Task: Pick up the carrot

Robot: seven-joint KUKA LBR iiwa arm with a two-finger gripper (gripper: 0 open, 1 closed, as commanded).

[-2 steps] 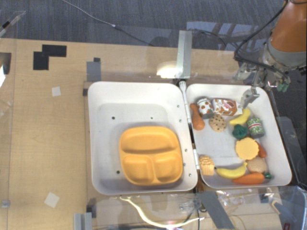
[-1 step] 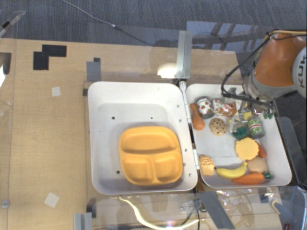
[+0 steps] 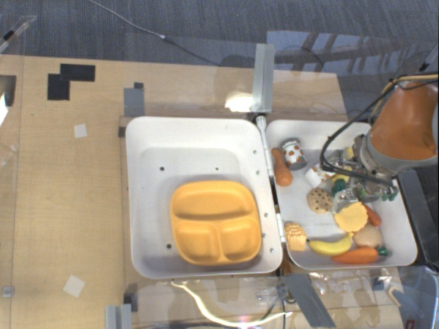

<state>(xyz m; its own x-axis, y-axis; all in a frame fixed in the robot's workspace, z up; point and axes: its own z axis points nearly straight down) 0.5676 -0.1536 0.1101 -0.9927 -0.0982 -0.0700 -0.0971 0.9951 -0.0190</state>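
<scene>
Left bin (image 3: 144, 184) holds yellow tray (image 3: 216, 221). Right bin (image 3: 411, 249) is cluttered; arm (image 3: 405, 125) hangs over it at 3 o'clock. Carrot (image 3: 355, 256) lies flat at 5 o'clock by the front wall, likely light, rigid, slick plastic; grab mid-body. Banana (image 3: 330, 245) touches it, potato (image 3: 368, 236) crowds it. Jaw state: cannot tell.

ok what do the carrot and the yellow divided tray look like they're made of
The carrot looks like moulded toy plastic: even orange, smooth, with a faint sheen and a green stub at one end. The yellow tray also looks like plastic, probably matte, with rounded moulded compartments in one uniform colour. Neither can be confirmed from the look alone.
</scene>
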